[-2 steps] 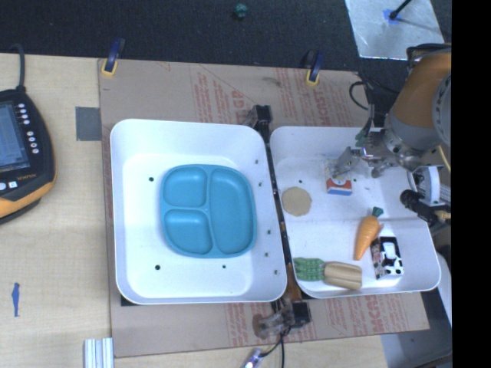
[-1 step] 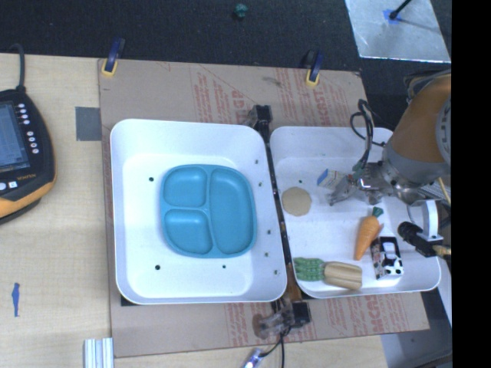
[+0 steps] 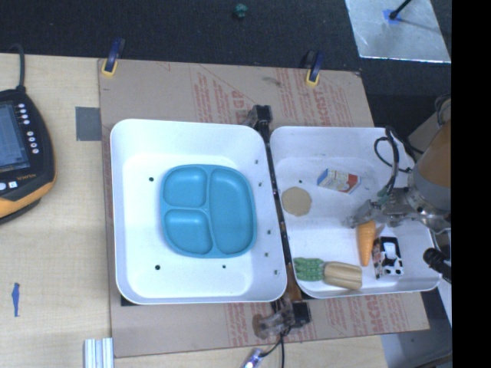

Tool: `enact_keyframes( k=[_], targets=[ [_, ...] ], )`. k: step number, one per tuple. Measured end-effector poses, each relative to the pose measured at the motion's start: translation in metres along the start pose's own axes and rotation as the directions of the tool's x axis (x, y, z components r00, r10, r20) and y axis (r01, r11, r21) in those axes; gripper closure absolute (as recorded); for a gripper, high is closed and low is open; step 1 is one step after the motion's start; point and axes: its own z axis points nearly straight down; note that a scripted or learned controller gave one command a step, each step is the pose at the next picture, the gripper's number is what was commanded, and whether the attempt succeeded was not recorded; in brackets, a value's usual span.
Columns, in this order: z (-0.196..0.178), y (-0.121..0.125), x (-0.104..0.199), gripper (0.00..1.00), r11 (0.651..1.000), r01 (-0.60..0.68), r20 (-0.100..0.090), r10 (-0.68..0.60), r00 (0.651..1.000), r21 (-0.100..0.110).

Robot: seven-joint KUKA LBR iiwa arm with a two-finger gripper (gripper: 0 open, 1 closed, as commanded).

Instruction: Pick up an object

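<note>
The gripper (image 3: 381, 208) is hovering just over the top end of the orange carrot (image 3: 366, 241) in the right bin (image 3: 303, 146), whether anything is grasped I cannot tell, and the carrot is lying on the bin floor, so the pick looks undone.

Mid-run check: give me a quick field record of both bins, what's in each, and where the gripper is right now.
left bin: holds blue divided plate
right bin: round tan disc, small carton, orange carrot, black-and-white piece, green-ended tan roll
gripper: over right bin's right side, just above the carrot
held object: none seen between fingers
arm: enters from the right
</note>
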Motion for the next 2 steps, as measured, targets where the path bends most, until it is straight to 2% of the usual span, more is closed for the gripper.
enact_keyframes(
  k=[1,2],
  targets=[
    [-0.01,0.0,-0.001,1.0,1.0,0.002,0.0,-0.002,1.0,0.001],
    [0.0,0.016,0.065,1.0,1.0,0.004,0.0,-0.004,1.0,0.0]
  ],
)
